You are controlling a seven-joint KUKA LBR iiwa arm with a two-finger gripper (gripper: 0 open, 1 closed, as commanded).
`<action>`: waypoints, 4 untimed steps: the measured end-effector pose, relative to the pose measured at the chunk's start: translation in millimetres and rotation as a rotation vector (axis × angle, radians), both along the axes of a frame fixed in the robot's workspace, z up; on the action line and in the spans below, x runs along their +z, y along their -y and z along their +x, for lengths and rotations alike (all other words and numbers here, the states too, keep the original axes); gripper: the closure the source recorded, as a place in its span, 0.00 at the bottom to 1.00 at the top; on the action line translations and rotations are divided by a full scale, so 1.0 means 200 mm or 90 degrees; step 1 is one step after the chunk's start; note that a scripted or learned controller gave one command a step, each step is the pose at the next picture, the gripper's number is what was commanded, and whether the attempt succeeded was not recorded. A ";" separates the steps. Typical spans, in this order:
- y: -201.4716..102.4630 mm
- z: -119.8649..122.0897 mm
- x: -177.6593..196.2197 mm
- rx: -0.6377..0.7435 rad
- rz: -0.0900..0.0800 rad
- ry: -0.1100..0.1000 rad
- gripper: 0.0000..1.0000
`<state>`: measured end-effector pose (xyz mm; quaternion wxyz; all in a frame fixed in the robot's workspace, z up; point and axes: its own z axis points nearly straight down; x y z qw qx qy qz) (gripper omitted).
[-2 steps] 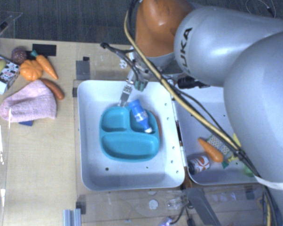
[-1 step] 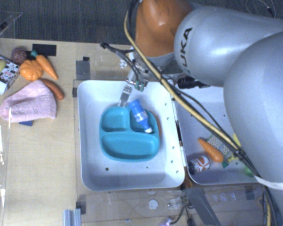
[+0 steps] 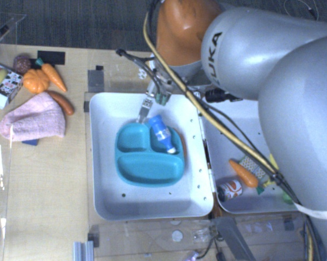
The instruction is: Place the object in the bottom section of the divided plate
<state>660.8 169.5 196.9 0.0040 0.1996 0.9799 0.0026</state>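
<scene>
1. The task's thing is a small blue bottle (image 3: 161, 134) with a white cap end. It lies on its side in the upper right section of the blue divided plate (image 3: 132, 174), just below and beside the jaws (image 3: 146, 110), with the cap end pointing away from them.

2. Whether the jaws are released or clenched I cannot tell; they are small and thin here and partly lost against the bin wall. Nothing shows between them, so the bottle looks free.

3. Handling, as a judgement: a light, stiff plastic bottle, smooth and round, so it could roll or slip out under a pinch. The safest hold seems to be across the middle of the body, square to its long axis.

4. The wide bottom section of the plate is further from the jaws than the bottle, past the ridge that divides the sections. The bottle must be lifted over that ridge.

5. The plate sits in the left white bin (image 3: 104, 200), whose walls leave room around it.

6. Beyond the jaws, on the far side from the arm, the worktop (image 3: 44, 200) carries a pink cloth (image 3: 33, 119) and toy vegetables (image 3: 44, 79), well apart. On the arm's side, the other bin (image 3: 272, 203) holds a toy carrot (image 3: 243, 173). Nothing stands in the way.
</scene>
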 end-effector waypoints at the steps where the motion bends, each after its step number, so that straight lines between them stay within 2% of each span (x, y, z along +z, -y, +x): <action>1: 0.00 0.00 0.00 0.000 0.000 0.000 0.00; 4: 0.00 0.00 0.00 0.000 0.000 0.000 0.00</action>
